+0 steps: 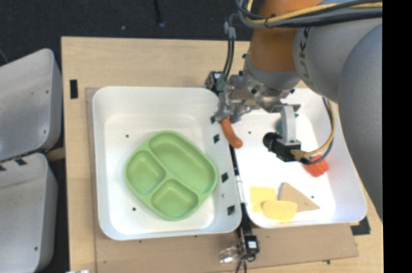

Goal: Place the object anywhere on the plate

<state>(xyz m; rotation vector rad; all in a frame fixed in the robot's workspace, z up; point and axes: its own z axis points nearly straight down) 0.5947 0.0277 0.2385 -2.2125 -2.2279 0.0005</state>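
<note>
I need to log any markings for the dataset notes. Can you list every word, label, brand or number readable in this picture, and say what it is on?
None: no readable text on the green plate, the white bins, the arm's orange band, the gripper or the yellow pieces.

The green plate (170,174) is seen as smooth, glossy plastic. The white bins (103,136) look smooth; the bench (76,65) appears matt wood.

So in the right bin (335,201) I've got a yellow square piece (259,196), a yellow rounded one (280,210) touching it, a tan triangle (296,196) overlapping those, plus a red-orange bit (315,168) near them. Wooden bench (154,49) underneath.
</note>
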